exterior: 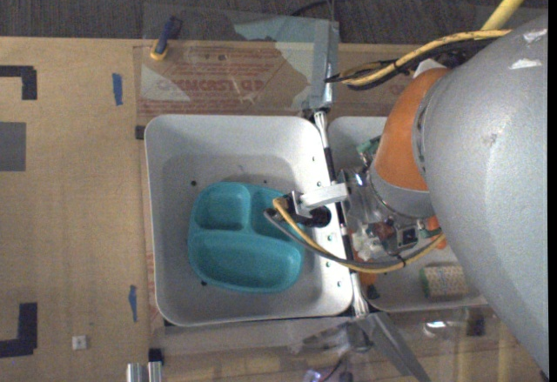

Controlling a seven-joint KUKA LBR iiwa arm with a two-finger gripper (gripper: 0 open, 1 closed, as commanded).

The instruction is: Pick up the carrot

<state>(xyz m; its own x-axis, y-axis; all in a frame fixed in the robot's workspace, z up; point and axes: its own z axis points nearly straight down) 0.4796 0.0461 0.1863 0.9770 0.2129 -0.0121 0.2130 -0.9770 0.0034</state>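
Note:
The arm's grey body and orange band (pixel 405 145) cover most of the right bin (pixel 348 135). The gripper (pixel 379 237) hangs low over that bin's left side, close to the wall between the two bins, largely hidden under the wrist. A small orange bit (pixel 371 291), possibly the carrot's end, peeks out at the right bin's front left corner, just in front of the gripper. The rest of it is hidden.
A teal divided plate (pixel 239 241) lies in the left bin (pixel 174 197), near its right wall. A striped green and beige object (pixel 444 280) sits in the right bin's front part. Cardboard bench surface stretches to the left.

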